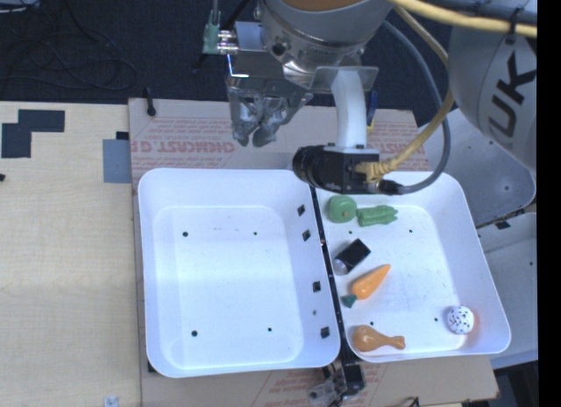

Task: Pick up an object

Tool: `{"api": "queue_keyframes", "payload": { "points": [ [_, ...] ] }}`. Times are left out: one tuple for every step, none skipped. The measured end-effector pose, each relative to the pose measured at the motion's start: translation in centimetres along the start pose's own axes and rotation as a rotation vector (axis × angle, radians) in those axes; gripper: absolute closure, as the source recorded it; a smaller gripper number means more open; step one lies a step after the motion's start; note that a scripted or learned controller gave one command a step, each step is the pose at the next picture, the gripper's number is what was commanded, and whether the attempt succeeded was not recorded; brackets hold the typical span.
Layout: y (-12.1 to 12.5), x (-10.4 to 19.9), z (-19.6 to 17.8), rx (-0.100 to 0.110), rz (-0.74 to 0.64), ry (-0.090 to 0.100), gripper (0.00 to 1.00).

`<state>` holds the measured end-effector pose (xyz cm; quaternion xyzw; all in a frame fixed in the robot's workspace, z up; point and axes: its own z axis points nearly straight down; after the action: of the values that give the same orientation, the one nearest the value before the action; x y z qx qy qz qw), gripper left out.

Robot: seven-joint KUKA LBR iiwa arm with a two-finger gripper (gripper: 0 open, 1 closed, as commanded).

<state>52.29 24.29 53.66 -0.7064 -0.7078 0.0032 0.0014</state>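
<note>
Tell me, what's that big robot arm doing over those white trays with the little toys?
The grey and orange robot arm is trying to pick up a toy. Its gripper hangs above the far edge of the left bin, with nothing between its fingers. The toys lie in the right bin: a green toy, a small black block, an orange carrot, a tan toy and a white spotted ball.

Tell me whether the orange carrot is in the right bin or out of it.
In. The orange carrot lies on the floor of the right bin, near the divider, below the small black block.
</note>
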Motion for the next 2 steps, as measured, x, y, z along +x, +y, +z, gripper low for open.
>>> {"api": "queue_keyframes", "payload": {
  "points": [
    [0.60,0.11,-0.04,-0.003,0.001,0.000,1.00],
    [0.59,0.14,-0.99,0.000,-0.001,-0.001,1.00]
  ]
}}
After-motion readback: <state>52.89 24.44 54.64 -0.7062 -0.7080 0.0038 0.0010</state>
